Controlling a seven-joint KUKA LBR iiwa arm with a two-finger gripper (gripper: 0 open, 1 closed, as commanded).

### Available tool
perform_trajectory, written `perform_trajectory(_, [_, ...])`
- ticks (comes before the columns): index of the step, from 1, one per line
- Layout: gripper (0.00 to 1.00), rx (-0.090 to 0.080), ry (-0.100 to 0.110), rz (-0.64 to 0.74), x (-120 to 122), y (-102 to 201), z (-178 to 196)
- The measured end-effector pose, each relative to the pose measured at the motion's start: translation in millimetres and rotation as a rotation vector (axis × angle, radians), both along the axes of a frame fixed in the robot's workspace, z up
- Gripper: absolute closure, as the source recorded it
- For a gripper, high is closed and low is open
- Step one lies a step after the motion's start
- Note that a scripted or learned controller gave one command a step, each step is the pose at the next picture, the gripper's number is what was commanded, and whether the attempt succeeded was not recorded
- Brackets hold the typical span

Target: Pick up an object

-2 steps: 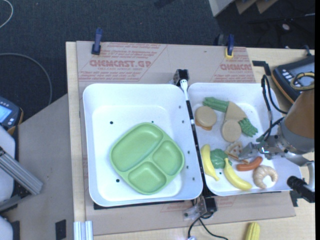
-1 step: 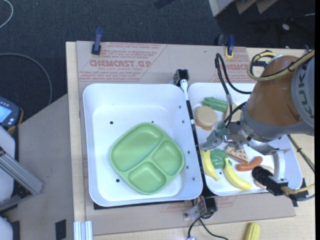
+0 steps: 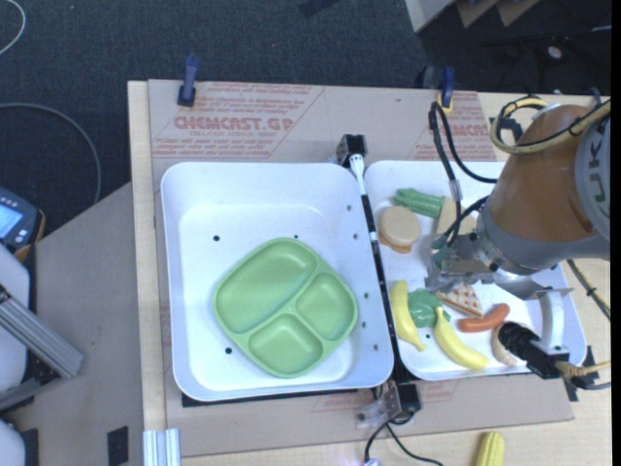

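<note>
Reaching in from the right, the arm (image 3: pixel 543 192) sets its gripper (image 3: pixel 448 272) low over the right bin (image 3: pixel 572 333); we cannot tell its state. Beneath it we see a pizza slice (image 3: pixel 464 301), bananas (image 3: pixel 456 343), a sausage (image 3: pixel 482 319) and a bun (image 3: pixel 399 229). The left bin (image 3: pixel 184 260) holds a green tray (image 3: pixel 284 306).
</note>
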State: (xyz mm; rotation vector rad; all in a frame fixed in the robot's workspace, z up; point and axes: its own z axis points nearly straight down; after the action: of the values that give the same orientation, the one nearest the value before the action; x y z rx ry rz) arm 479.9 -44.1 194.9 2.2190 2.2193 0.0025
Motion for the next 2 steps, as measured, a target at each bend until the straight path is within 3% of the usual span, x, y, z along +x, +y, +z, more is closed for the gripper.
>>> perform_trajectory(1, [1.00, 0.003, -0.002, 0.007, 0, 80, 57])
perform_trajectory(2, [1.00, 0.001, 0.013, -0.003, -2, 62, -14])
